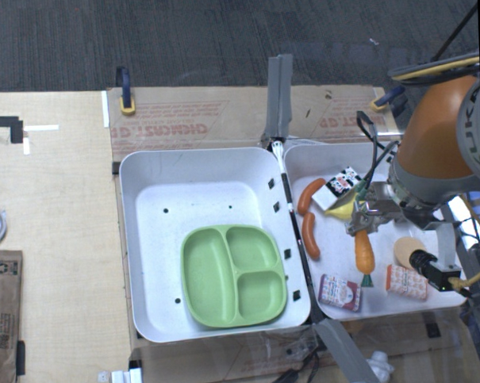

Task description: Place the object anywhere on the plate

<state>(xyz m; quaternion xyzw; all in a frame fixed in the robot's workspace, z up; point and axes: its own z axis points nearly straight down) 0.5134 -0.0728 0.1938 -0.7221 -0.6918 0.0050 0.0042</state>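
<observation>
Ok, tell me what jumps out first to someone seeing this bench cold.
First comes the green divided plate, alone in the left white bin. Next, the grey arm with its orange band leans in from the right over the right bin, its claw low among the clutter. That clutter includes two sausages, a carrot and two small red-and-white packets.

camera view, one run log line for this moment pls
phase: picking | gripper: over right bin, above carrot | plate: left bin, nothing on it | placed: no
</observation>
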